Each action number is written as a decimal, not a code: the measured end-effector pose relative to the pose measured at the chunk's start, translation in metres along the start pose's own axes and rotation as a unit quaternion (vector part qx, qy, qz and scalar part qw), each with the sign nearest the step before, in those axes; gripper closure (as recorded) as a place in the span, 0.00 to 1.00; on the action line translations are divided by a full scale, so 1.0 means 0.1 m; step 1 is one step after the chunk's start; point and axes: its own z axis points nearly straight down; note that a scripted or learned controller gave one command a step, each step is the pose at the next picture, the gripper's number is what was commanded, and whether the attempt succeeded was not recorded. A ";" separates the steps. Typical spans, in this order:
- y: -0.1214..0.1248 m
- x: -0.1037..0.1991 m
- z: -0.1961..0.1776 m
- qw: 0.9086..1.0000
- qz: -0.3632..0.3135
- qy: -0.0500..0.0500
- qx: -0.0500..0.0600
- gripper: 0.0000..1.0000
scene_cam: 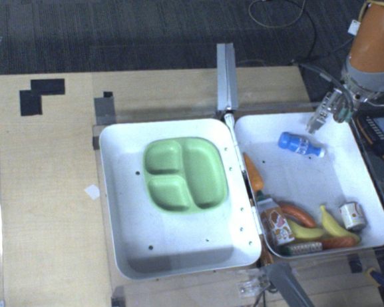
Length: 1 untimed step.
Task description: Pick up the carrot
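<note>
Even, soft, slightly blurry light

Pale wood-grain bench top (50,215), matt. Two white bins (131,255) (365,188) of smooth plastic, faintly glossy. Green divided tray (184,173), smooth moulded plastic (soft sheen at the rims). Brushed metal rail (226,73) between the bins. Small tin can (352,215), shiny metal. Blue bottle (301,144), glossy plastic. Carrot (253,175), smooth orange.

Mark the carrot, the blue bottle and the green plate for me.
carrot (252,172): camera view, mid-body, against the right bin's left wall.
blue bottle (301,144): camera view, middle of its body.
green plate (157,194): camera view, lower left rim.
</note>
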 end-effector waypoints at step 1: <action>-0.18 -0.12 0.76 0.999 0.039 -0.001 -0.001 1.00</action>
